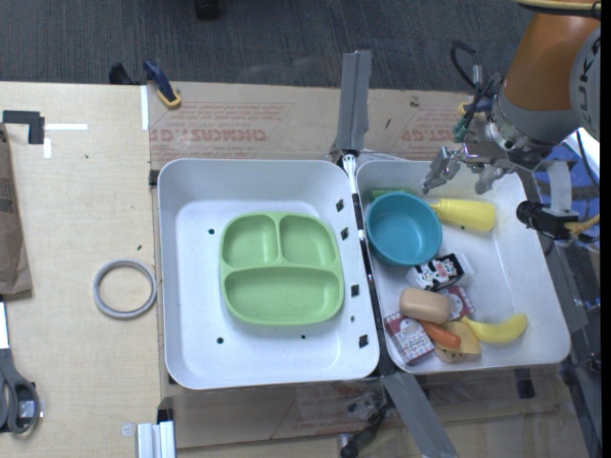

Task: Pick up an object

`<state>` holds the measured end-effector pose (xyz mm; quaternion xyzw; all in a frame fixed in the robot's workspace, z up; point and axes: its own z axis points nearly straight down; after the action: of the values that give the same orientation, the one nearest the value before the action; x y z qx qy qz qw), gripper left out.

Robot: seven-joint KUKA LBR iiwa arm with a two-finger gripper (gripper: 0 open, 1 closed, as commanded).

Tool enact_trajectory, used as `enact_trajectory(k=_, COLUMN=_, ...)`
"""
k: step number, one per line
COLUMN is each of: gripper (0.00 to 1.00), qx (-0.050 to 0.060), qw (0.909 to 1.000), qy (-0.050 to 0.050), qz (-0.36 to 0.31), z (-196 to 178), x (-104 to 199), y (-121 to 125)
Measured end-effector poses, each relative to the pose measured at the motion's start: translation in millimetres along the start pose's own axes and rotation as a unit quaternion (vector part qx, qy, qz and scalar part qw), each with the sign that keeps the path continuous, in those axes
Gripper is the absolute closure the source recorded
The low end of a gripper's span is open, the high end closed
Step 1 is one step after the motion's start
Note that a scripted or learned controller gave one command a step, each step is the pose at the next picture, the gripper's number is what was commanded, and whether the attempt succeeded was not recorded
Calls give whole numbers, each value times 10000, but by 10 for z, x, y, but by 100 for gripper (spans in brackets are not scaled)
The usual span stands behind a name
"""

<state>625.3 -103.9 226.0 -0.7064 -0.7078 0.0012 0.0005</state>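
Observation:
My gripper [461,173] hangs over the far end of the right bin [544,284], its two fingers spread open with nothing between them. Just below it lies a yellow squash-shaped toy [465,215], and left of that stands a blue bowl [403,229] with a green item [382,195] behind it. Nearer the front lie a black-and-white packet [438,272], a tan bread-like piece [424,305], a red-and-white packet [410,340], an orange carrot [444,336] and a yellow banana [496,328].
The left bin [181,284] holds a green divided plate [282,268]. A grey divider post [353,103] stands between the bins at the back. A roll of tape [125,287] lies on the bench at left.

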Motion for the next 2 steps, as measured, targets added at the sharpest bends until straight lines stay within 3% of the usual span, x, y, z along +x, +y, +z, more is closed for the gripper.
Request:
enact_trajectory(k=1, gripper=0, qx=-7, qw=9960, qy=0, qz=890, z=1343, x=-234, y=90)
enact_trajectory(k=2, gripper=0, qx=-17, qw=9987, qy=-8, qz=-504, z=492, x=-206, y=341)
